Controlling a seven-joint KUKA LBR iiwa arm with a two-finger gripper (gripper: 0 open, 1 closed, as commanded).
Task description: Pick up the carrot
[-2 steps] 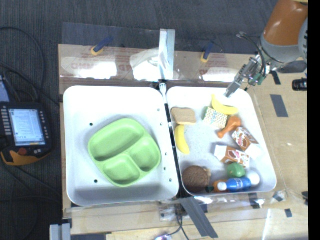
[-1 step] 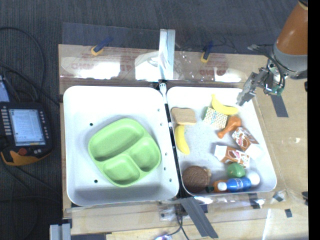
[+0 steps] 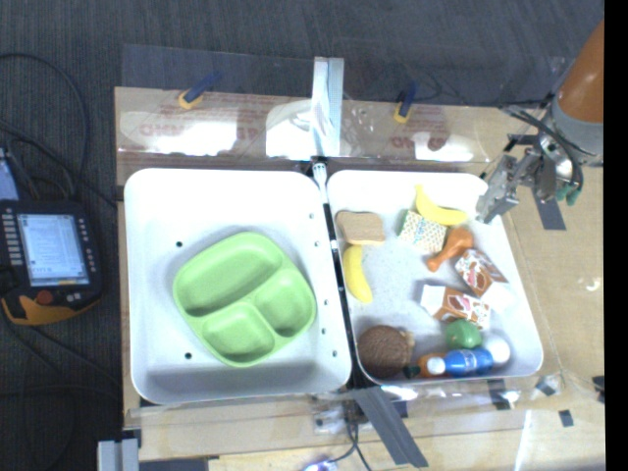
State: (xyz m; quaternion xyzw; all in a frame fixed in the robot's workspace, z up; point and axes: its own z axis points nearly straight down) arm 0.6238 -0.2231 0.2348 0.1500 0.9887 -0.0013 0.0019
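I take the carrot [image 3: 450,247] as my landmark; it lies in the right bin [image 3: 528,314], tilted, its thick end up and to the right. Far left of the carrot, off the bench, I see a handheld control pendant [image 3: 44,253] with a lit screen and black cables around it. Nearer, well left of the carrot, the left bin [image 3: 147,263] holds a green divided plate [image 3: 243,296]. Past the wall between the bins, left of the carrot, sit a slice of bread [image 3: 360,227] and under it a small banana [image 3: 357,274]. Just left of the carrot, touching or nearly so, I spot a patterned packet [image 3: 421,231]. Above the carrot lies a second, bigger banana [image 3: 436,208]. Below and left of the carrot rests a brown coconut-like ball [image 3: 384,347]. Below the carrot are two printed snack packets [image 3: 461,306], then a green round thing [image 3: 464,335] and a blue and white bottle [image 3: 465,363] lying on its side. Up and right of the carrot, I have the gripper [image 3: 488,207] hanging at the bin's upper right corner, near the carrot but not on it. Nothing sits between its tips. The fingers look close together, but I cannot tell for sure from this angle.
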